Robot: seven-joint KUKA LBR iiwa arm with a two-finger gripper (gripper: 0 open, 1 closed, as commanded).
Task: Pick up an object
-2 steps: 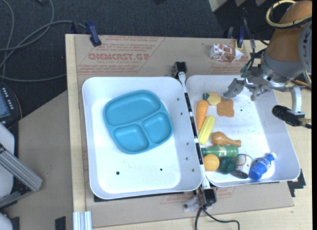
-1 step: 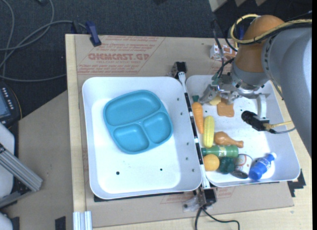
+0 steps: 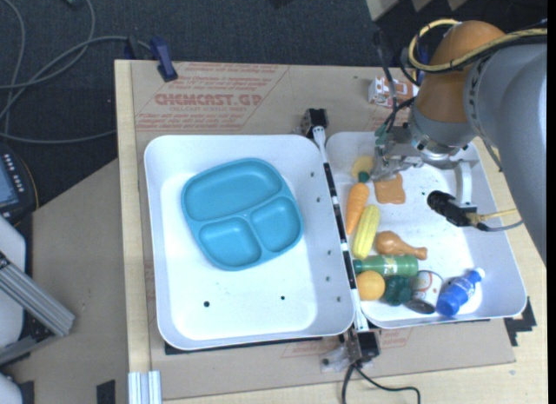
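Leftward, the left bin (image 3: 165,220) holds a blue divided plate (image 3: 241,212). Next, the right bin (image 3: 499,246) holds a toy carrot (image 3: 355,204), corn cob (image 3: 366,228), chicken drumstick (image 3: 398,243), green bottle (image 3: 385,265), orange fruit (image 3: 371,285) and blue bottle (image 3: 457,294). Above them, the gripper (image 3: 387,161) hangs over an orange slab (image 3: 390,189); its state I cannot tell.

Red print ran across the brown cardboard sheet (image 3: 217,98) that lay on the tabletop under the two white bins. Its largest line read "CHEMCAST GP", with the last letters hard to make out. The smaller red lines above and below that word were too fine to read. No other lettering could be read anywhere else.
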